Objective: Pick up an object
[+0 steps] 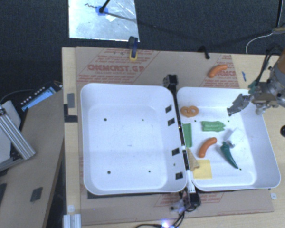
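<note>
Left bin (pixel 128 141): white, shallow, on the desk (pixel 147 63). Right bin (pixel 261 146), contents left to right: green strip (pixel 187 135) by the divider; pretzel (pixel 189 111); yellow square (pixel 202 169); orange sausage (pixel 207 147); green flat piece (pixel 213 126); teal pepper (pixel 229 155). Second sausage (pixel 217 71) lay outside on the desk. Pincer (pixel 237 104) hovered over the right bin's upper part, carrying nothing; whether its jaws stood apart could not be told. Sausage in the bin judged light, smooth, probably stiff plastic; best taken across its middle.
</note>
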You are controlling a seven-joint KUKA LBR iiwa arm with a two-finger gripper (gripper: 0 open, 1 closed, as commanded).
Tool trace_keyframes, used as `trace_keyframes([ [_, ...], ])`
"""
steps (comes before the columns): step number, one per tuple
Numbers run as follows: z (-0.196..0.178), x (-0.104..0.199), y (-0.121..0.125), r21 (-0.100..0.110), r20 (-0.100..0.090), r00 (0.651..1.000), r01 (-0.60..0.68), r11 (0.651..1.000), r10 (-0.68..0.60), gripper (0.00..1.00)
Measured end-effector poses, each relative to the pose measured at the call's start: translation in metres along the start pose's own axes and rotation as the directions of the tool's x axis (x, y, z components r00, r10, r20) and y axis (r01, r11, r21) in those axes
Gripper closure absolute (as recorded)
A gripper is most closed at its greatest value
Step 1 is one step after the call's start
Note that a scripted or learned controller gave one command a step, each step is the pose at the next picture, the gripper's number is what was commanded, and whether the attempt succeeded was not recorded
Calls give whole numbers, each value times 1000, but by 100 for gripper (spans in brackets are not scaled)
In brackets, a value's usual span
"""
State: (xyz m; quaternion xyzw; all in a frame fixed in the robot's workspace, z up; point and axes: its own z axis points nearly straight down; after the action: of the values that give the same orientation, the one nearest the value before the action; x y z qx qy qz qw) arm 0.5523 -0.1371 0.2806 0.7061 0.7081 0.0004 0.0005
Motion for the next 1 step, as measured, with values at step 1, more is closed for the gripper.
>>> trace_keyframes([
  [1,196,25,26,7,0,1000,2,1000,-2,0],
])
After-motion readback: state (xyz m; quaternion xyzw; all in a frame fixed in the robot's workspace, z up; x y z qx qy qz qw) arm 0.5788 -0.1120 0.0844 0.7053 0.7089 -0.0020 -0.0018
